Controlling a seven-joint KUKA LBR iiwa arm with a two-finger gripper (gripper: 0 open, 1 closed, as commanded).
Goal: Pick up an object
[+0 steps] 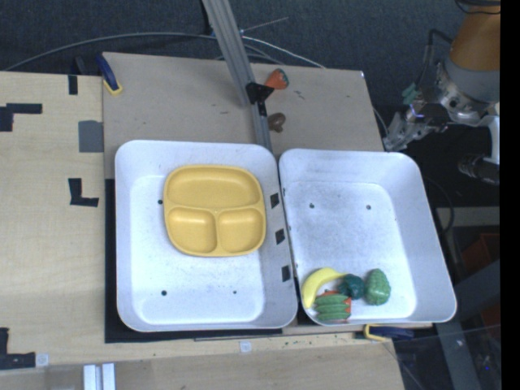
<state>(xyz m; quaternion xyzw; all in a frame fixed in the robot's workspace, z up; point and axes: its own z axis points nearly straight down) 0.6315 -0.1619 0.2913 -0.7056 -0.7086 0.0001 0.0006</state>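
Jaws [400, 132]: state cannot be told, far right, beyond the bins.
Toys: banana [318, 283], green pieces [375, 287], right bin [341, 169] near corner.
Yellow tray [215, 210]: left bin [138, 234].

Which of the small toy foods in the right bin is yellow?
The banana, leftmost of the cluster in the bin's near corner. The others are green, and one has red ends.

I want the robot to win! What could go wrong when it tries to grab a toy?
1. The banana, the dark green toy, the green toy and the red-and-green toy sit bunched together, so the fingers might bump two at once.
2. They sit in a corner of the right bin, whose wall could block a finger.
3. The gripper is outside the bin, so its aim could drift.
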